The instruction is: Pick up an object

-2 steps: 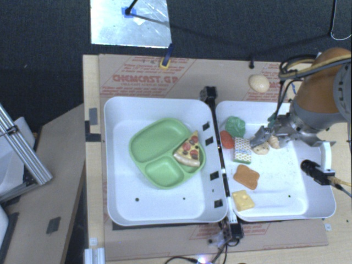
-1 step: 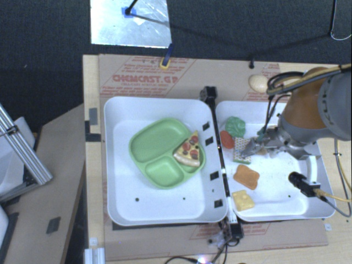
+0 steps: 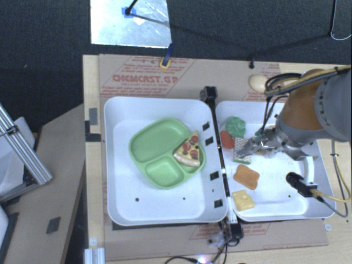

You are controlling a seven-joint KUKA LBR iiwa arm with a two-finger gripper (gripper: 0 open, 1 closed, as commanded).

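The gripper point(image 3: 250, 147) hung low in the right bin point(image 3: 275, 209), at a small grey speckled object point(image 3: 240, 151); whether it was clamped or slack could not be told. Just left lay a red toy piece point(image 3: 226, 139), with a green leafy toy point(image 3: 236, 126) above it. Below sat an orange bread-like piece point(image 3: 246, 176) and a yellow cracker-like square point(image 3: 243, 200). In the left bin point(image 3: 126, 202) a green divided plate point(image 3: 157, 147) bore a toy pizza slice point(image 3: 188, 152).
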